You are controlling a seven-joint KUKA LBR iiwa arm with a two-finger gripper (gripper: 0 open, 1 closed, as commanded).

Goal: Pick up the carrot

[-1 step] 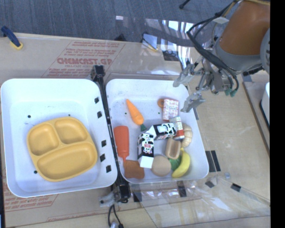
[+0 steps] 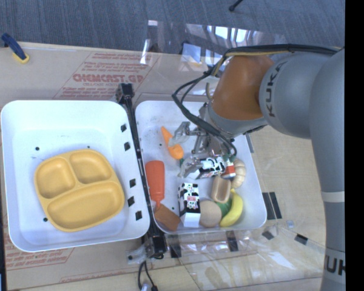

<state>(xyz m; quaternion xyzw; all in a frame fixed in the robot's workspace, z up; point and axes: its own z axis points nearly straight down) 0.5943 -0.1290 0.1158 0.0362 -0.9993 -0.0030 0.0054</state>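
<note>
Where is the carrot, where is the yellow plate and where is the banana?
carrot (image 2: 156, 180): camera view, middle of its long orange body.
yellow plate (image 2: 79, 189): camera view, the ridge between its compartments.
banana (image 2: 233, 211): camera view, middle of its curved yellow side.

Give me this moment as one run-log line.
task: pick up carrot | gripper: over right bin, beside carrot | carrot: lying in bin, not held | left bin: yellow tray

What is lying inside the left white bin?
Inside the left bin lies one yellow divided plate with three compartments, nothing visible in them. The bin floor under the plate is covered, so it cannot be seen.
</note>
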